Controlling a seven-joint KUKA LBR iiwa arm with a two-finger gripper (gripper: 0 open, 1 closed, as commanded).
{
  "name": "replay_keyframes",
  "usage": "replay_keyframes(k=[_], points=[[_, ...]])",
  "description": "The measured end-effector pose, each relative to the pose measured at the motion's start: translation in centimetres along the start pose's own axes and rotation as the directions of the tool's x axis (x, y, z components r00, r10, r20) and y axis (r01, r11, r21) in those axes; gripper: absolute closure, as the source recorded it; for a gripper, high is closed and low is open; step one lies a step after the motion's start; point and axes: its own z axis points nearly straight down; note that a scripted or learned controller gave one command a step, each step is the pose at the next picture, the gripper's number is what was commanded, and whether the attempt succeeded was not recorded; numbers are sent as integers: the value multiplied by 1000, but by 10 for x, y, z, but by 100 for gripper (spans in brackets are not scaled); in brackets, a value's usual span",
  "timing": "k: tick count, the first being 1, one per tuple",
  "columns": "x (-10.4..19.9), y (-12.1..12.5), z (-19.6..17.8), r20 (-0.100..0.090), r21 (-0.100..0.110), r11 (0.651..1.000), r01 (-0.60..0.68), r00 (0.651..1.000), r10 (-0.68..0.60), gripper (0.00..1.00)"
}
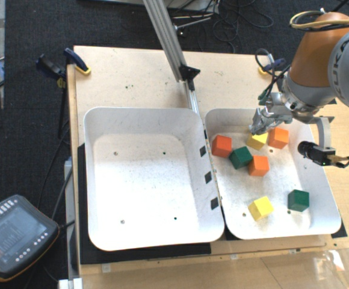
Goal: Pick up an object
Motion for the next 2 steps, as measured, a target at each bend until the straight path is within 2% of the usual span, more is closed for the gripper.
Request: replay_keyframes(k=[1, 2], points=[[-1, 2, -54, 1, -2, 1000, 3, 1000, -3, 100], [57, -19, -45, -3, 8, 1000, 10, 1000, -9, 100]])
